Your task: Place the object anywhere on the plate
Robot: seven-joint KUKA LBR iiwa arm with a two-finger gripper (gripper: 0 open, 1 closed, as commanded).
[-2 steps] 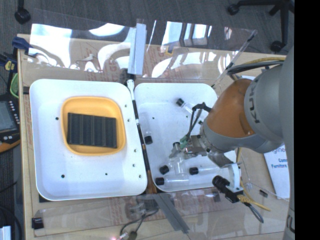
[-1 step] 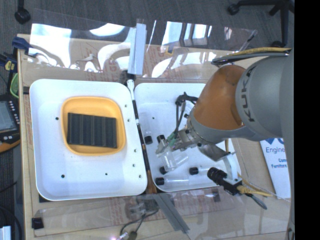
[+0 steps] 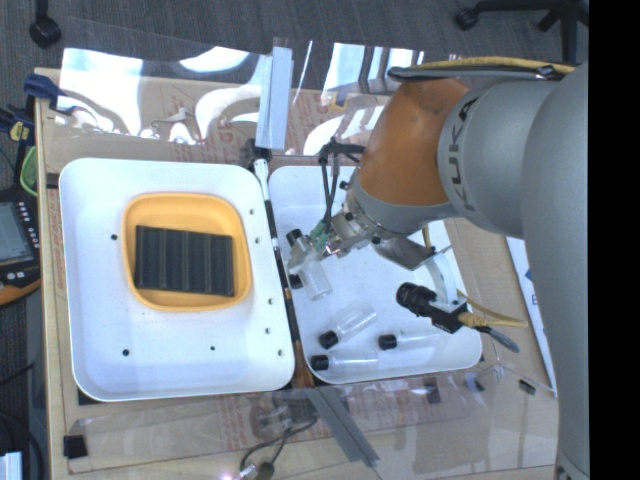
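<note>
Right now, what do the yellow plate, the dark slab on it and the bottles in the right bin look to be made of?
Yellow plate: likely plastic, matte, with soft moulded rounded edges. Dark slab: unclear, perhaps rubber or plastic, dull black with parallel ribs. Bottles: clear plastic or glass, see-through with highlights and black caps. Right bin: glossy white plastic, probably.

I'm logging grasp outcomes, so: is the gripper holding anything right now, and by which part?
It cannot be told. The gripper sits low in the right bin beside clear objects, its fingertips too blurred to judge.
</note>
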